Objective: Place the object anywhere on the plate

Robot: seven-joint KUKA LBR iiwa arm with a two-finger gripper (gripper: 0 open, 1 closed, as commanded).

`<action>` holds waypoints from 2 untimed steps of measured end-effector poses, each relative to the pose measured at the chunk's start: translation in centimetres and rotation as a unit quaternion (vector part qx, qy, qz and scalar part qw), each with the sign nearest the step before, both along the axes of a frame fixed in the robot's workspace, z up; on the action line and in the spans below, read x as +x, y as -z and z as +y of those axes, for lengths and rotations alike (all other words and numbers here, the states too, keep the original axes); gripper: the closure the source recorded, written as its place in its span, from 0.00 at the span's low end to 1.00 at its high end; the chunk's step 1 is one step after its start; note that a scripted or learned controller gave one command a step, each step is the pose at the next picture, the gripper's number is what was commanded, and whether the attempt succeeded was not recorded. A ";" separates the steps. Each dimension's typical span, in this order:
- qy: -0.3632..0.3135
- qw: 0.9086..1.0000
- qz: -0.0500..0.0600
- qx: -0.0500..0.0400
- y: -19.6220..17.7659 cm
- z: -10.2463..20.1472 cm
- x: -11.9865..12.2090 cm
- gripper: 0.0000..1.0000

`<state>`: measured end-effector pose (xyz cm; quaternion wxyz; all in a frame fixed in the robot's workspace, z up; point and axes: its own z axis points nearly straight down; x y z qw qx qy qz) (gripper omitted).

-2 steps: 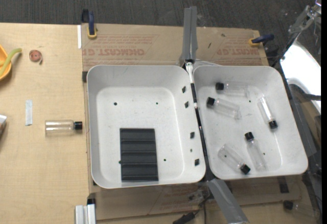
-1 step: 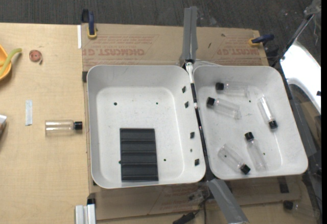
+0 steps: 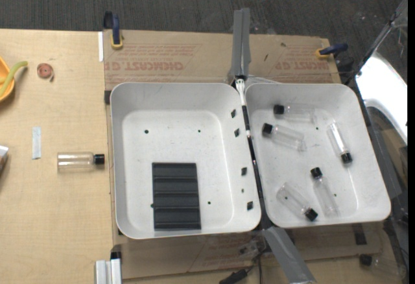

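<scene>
1. Bins sit side by side on a cardboard sheet (image 3: 194,59), their inner rims touching along the middle.
2. Left bin (image 3: 130,101): I see one black ridged plate (image 3: 175,196) lying flat on the floor, close to the near wall and a little left of centre. Nothing rests on it.
3. Right bin (image 3: 363,211): five clear vials with black caps, all lying on their sides.
4. Far vial (image 3: 295,113) is near the back wall, cap pointing left. Second vial (image 3: 285,136) lies just in front of it, cap also left.
5. Third vial (image 3: 338,142) lies toward the right wall, cap at its near end.
6. Fourth vial (image 3: 324,193) and fifth vial (image 3: 295,201) lie close together near the front wall. The fourth has its cap at the far end, the fifth at the near end.
7. All five are well apart from the plate, with the bin walls between them.
8. Sixth vial (image 3: 78,160) lies on the bare bench left of the bins, cap pointing right.
9. Blue clamps (image 3: 110,20) pin the cardboard's far corners.
10. Jaw state: I cannot tell from this view.
</scene>
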<state>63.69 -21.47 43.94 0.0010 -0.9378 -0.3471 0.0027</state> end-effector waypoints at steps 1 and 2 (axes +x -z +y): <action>0.066 0.998 -0.001 -0.001 0.0 0.1 1.6 0.00; 0.122 0.993 0.000 -0.001 0.0 -0.6 1.2 0.00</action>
